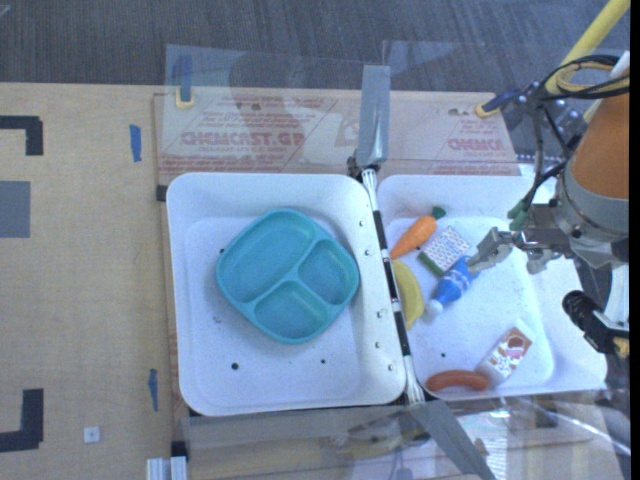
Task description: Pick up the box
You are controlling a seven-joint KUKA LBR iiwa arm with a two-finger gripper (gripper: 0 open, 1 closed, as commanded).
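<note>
Small rectangular carton box (506,354) — slanted, glossy.

Box (508,353) in right bin (560,368), plate (287,274) left.

1. We look down from one fixed camera set above the light wooden bench (80,298), at a slant, not straight overhead.
2. Our view faces the far side of the bench, where dark grey carpeted floor (300,8) fills the top of the frame.
3. We stand far enough back to take in both shallow white plastic bins, the left bin (200,368) whole and the right bin (560,358) reaching nearly to the right edge.
4. The grey robot arm with its orange band (605,153) enters from our right, close to the lens and partly cropped.
5. With one camera, we share no part of the scene between views.
</note>
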